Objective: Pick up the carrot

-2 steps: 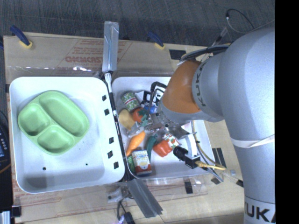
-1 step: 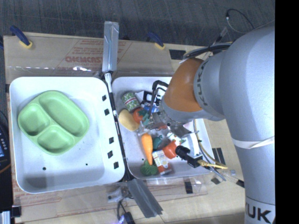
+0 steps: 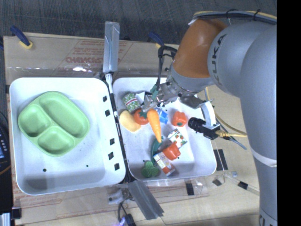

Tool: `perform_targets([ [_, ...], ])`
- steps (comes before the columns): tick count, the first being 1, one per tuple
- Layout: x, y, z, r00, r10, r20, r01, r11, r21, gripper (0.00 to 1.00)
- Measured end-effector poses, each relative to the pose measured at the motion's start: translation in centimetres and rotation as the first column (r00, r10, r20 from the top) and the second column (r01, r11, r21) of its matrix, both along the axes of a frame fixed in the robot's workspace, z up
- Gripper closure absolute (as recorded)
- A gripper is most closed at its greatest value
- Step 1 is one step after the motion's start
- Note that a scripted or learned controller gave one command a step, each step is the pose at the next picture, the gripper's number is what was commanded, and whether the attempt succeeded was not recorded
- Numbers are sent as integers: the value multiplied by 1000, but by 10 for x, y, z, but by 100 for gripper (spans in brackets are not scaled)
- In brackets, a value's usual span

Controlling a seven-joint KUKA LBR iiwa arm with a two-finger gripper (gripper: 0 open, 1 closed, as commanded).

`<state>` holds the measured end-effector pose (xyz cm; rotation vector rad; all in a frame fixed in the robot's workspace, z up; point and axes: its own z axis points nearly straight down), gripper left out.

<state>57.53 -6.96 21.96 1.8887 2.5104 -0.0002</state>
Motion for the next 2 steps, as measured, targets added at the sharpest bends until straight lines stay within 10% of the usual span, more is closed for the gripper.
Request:
perform_targets([
  [1,54,-20,-24,996,84,-2,-84,997,0,100],
  [2,41,-87,-25,1000,-18,-1,18,1000,0,100],
])
